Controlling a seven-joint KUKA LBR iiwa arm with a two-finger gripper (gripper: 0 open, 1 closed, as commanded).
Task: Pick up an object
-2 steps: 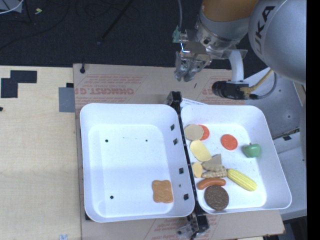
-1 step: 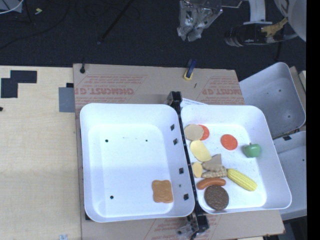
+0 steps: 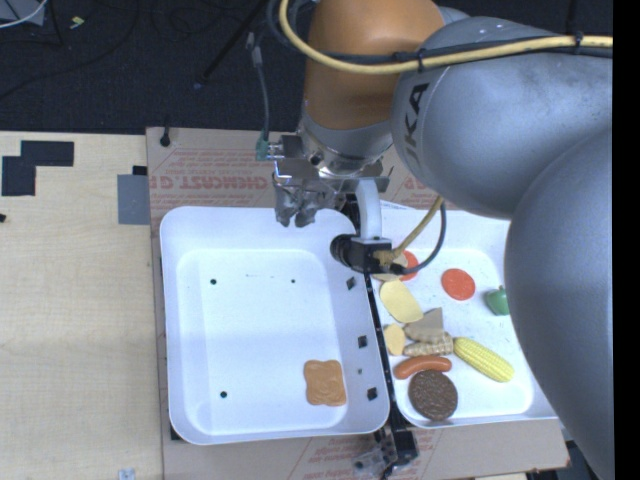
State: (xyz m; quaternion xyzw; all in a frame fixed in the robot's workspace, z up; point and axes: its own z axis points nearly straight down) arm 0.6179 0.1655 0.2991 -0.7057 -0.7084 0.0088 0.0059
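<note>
my gripper (image 3: 297, 211) sits over the back rim of the left bin (image 3: 190, 258), hanging off the wrist under the orange band, well apart from anything pickable. can't tell from this slant view if it's released or clenched; nothing visible in it, so i count it as carrying nothing. candidates: 1 tan waffle-like piece (image 3: 325, 382) alone in the left bin near the front right corner, flat on the floor, lots of clear floor around it, so that's the easy target by my read. the rest is packed in the right bin (image 3: 520, 403): red disc (image 3: 459, 284), green piece (image 3: 497, 300) at the right, yellow oval (image 3: 401, 302), corn cob (image 3: 484, 359), sausage (image 3: 421, 367) touching a brown round patty (image 3: 433, 395), plus a tan scrap between them. that cluster is touching or overlapping, so a grasp there risks catching 2 things or slipping off. my arm crosses above the right bin and hides part of it. pick not yet started, judging by position.
</note>
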